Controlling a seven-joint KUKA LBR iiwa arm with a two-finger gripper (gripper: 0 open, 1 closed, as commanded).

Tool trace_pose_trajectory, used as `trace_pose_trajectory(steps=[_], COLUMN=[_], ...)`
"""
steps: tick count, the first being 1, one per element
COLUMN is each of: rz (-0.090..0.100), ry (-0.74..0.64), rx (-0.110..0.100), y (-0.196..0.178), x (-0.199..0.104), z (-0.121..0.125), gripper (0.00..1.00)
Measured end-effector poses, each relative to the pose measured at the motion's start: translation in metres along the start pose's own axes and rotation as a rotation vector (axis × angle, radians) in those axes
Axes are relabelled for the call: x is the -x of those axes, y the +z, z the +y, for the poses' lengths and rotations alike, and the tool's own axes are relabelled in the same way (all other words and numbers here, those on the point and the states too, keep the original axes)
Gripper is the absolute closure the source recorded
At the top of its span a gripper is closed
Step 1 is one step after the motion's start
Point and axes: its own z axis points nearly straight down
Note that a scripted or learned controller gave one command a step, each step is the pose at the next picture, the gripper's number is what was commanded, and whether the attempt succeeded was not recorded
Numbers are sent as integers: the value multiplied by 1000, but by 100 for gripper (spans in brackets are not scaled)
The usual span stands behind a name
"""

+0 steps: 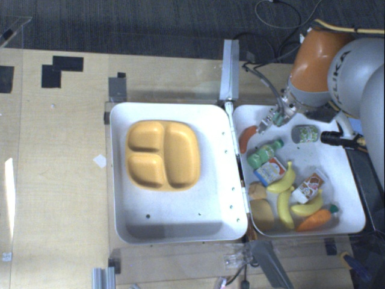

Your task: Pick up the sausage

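The gripper [272, 118] hovers near the reddish-brown sausage [246, 138]; its state I cannot tell; nothing lifted; grasp remains.

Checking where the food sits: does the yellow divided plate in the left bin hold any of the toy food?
No. The yellow divided plate lies bare in the left bin.

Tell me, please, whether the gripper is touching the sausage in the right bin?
Cannot tell. In the camera view the gripper sits just above and right of the reddish sausage at the right bin's left wall, but the slanted view shows neither contact nor gap plainly.
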Motion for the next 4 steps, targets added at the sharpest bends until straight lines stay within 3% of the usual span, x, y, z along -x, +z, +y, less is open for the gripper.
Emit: trace_pose_trajectory(steps=[1,2,3,4], rz=[12,20,2,-26], ry=[-2,-511,-420,-534], rx=[-9,-17,1,17], y=[2,24,-25,-1], x=[-3,6,-33,-8], z=[-1,-15,-74,-15], gripper=[0,0,0,0])
